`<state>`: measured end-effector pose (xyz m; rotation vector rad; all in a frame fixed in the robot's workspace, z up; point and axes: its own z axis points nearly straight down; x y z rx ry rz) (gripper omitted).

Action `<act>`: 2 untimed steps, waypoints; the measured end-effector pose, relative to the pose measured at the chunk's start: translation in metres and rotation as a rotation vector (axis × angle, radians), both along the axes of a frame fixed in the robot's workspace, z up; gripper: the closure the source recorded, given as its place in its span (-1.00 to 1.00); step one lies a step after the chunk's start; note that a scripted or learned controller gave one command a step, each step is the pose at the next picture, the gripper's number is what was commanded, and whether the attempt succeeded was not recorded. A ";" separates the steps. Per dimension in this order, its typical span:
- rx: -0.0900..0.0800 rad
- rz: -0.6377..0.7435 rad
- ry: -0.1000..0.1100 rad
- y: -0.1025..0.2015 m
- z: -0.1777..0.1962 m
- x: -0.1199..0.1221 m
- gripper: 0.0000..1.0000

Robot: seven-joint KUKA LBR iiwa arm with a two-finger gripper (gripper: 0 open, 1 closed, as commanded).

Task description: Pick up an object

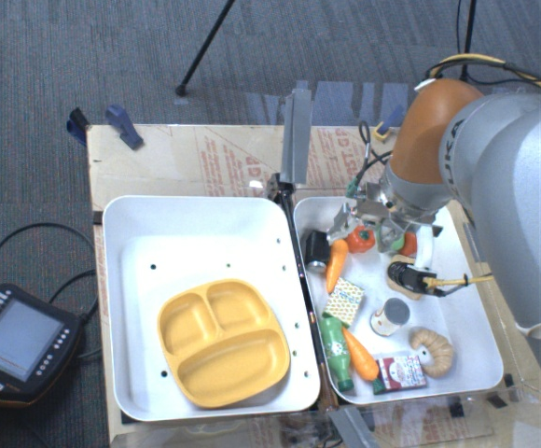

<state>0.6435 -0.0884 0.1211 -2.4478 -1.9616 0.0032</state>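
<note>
The grey arm with its orange band (438, 133) is reaching into the right shallow white bin (476, 334). The yellow 3-compartment plastic tray (222, 342) is lying in the left bin (131, 250). The gripper (380, 227) is hovering over a red toy tomato (360, 239), beside an orange carrot (336, 263).

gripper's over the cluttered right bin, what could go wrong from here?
1. The gripper hangs over a tight cluster: an orange carrot and a red-orange toy lie close together, so it may catch two things or nudge one aside.
2. That cluster sits near the right bin's back wall, so the fingers might strike the rim.
</note>
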 end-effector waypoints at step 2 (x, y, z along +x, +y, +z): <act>0.000 -0.124 -0.001 -0.076 -0.025 0.001 1.00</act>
